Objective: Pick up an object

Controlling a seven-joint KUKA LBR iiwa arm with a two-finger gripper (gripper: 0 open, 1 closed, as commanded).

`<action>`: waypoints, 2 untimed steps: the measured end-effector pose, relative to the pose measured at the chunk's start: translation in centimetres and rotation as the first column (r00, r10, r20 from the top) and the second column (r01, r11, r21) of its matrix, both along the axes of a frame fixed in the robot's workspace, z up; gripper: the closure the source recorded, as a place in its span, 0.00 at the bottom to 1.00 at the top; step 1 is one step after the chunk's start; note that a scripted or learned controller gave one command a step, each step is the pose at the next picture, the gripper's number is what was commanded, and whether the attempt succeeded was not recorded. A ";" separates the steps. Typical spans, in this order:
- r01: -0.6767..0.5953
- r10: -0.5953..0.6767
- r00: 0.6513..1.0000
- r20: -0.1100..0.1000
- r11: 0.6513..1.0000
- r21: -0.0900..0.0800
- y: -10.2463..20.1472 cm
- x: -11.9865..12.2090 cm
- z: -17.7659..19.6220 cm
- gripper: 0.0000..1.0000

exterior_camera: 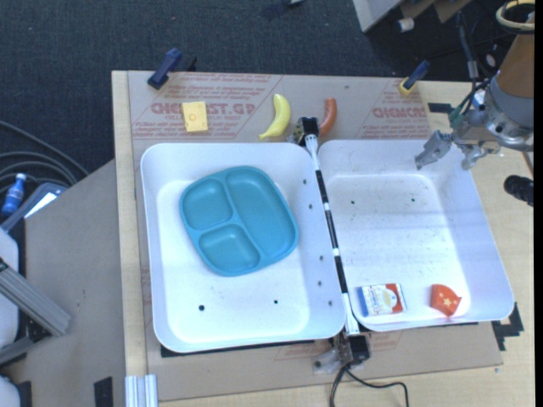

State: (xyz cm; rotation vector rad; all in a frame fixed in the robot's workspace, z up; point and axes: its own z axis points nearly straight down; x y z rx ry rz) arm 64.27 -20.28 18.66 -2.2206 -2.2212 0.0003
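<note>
step: gripper (447,151) hovering over right bin's (475,219) far edge, jaws spread, grasping nothing | next: reaching down to red object (445,298) at near-right corner

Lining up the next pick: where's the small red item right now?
The small red item lies in the right bin's near corner, just right of the white carton.

Blue plate (238,220) in left bin (170,312); gripper (450,151) (fingers spread) over right bin (475,227).
</note>
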 end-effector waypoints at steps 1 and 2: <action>-0.005 0.005 1.000 -0.012 1.000 0.019 -1.2 2.4 -10.4 0.00; -0.007 0.007 1.000 -0.002 1.000 0.004 -1.6 2.5 -9.2 1.00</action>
